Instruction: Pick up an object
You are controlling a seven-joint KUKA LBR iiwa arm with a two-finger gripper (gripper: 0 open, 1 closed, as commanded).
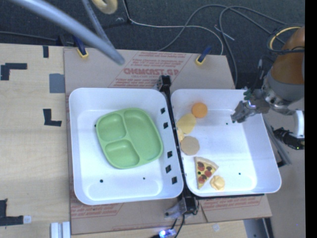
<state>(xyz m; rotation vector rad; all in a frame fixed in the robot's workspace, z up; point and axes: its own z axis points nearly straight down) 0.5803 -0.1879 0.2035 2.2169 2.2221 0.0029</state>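
— The claw (241,112), where is it?

— At the right of the frame, over the upper right corner of the right bin (262,150). It hangs from the grey arm (285,81) with its orange band. The arm comes in from the right edge.

— Wide or narrow?

— I cannot tell from this angle. The tip is a small dark shape against the white bin, too blurred to read.

— And the things to be picked?

— All five toy foods lie in the right bin, along its left half. An orange round piece (199,109) is the nearest to the claw and sits to its left, apart from it. Just below and to the left of that is a pale yellow piece (186,123), touching or nearly touching a tan disc (189,146) under it. Lower down lies a pizza slice (204,170), with a small yellow piece (217,183) just beside it, at the lower right.

— The other bin?

— The left bin (75,133) holds a green divided plate (130,138), lying flat at a slight angle near the middle.

— What is around them?

— Both bins rest on a cardboard sheet (148,66), pinned at the top by two clamps (80,51) on a wooden bench (29,148). A grey tube (59,15) crosses the upper left of the frame. Thin cables (198,21) trail over the dark floor at the top.
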